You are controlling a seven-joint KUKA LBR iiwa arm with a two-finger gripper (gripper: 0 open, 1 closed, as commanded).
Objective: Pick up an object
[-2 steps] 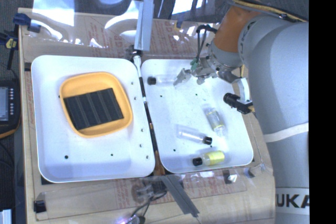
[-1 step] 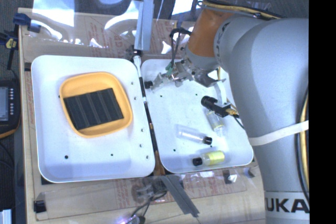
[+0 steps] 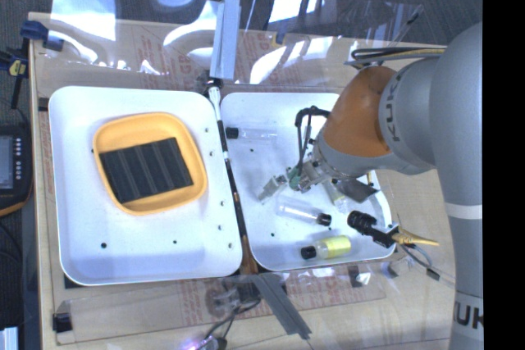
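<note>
The hand (image 3: 297, 176) hangs low among the right bin's (image 3: 246, 250) small clutter to grab something; its grip state is unclear.

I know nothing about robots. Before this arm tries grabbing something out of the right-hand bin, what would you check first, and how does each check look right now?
1. Things to pick in the right bin: ok; a yellow tube and a clear tube lie there.
2. Gripper over that bin: ok, it sits low among the items.
3. Something between its fingers: cannot tell, the wrist hides them.
4. Yellow tube free of neighbours: ok, it lies apart near the front wall.
5. Left bin involved: ok, its yellow tray sits away from the arm.
</note>
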